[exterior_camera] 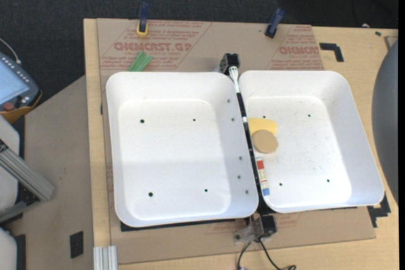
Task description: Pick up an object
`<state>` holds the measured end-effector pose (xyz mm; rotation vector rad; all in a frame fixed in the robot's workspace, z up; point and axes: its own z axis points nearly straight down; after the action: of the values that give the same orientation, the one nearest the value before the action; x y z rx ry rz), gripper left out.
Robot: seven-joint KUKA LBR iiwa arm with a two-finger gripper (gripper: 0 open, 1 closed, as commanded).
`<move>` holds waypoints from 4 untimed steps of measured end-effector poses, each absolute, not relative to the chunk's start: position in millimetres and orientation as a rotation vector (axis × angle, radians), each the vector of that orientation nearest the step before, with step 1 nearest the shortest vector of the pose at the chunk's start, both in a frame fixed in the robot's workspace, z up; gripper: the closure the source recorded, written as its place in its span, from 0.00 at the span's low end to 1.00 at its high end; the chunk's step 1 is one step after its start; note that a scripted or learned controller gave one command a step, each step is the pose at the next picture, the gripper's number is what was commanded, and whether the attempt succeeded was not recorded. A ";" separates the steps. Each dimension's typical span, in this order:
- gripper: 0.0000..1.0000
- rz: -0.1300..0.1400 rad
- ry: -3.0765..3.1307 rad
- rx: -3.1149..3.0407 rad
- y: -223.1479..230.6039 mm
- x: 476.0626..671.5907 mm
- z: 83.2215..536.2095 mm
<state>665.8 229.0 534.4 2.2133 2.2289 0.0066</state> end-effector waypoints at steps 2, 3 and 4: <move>1.00 -0.025 2.225 2.230 223.8 665.2 399.3; 1.00 0.013 2.219 2.220 205.4 607.8 478.0; 1.00 0.016 2.228 2.213 226.5 534.7 541.2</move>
<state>534.7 226.5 541.2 2.2130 2.2276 0.0161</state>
